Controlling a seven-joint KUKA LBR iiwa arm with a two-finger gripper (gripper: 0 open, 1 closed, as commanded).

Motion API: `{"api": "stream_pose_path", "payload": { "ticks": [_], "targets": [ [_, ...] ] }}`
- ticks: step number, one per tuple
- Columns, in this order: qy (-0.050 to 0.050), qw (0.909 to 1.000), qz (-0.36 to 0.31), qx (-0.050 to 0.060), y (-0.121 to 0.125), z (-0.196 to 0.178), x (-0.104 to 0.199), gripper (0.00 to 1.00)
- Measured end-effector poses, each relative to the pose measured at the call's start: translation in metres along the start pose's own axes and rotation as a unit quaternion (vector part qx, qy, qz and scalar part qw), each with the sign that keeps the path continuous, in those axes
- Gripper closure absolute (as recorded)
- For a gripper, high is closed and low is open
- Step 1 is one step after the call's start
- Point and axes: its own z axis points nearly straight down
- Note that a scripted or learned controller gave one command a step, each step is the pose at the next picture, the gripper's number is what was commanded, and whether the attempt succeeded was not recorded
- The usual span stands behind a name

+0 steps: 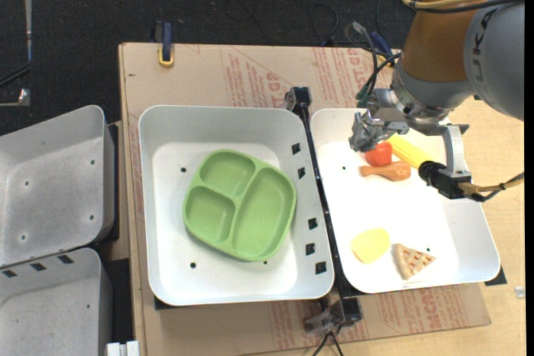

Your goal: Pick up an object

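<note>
Camera view, operator: you are looking down at the desk (pixel 217 67), a brown board carrying two shallow white bins side by side. In the left bin (pixel 158 146) lies a green divided plate (pixel 239 204) with three compartments, resting near the middle of the bin floor. The right bin (pixel 467 250) holds the loose items you could pick: a red piece (pixel 380 154) at the back, a yellow piece (pixel 410 151) just beside it on its right, and an orange drumstick-shaped piece (pixel 386 172) lying just in front of both. Nearer the front edge you see a pale yellow disc (pixel 370 245) and, just to its right, a tan wedge (pixel 413 260) with a grid pattern. The grey arm with its orange band (pixel 450 8) reaches in from the right, and the tool (pixel 370 132) hangs over the back of the right bin, directly above and close to the red piece. You cannot tell from this angle whether the tool is open or closed, or whether it touches anything.
</note>
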Motion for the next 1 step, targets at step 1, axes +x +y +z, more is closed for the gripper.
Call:
{"api": "stream_pose_path", "payload": {
  "ticks": [1],
  "targets": [
    [0.000, 1.0000, 0.001, 0.001, -0.0014, 0.0043, 0.0452, 1.00]
  ]
}}
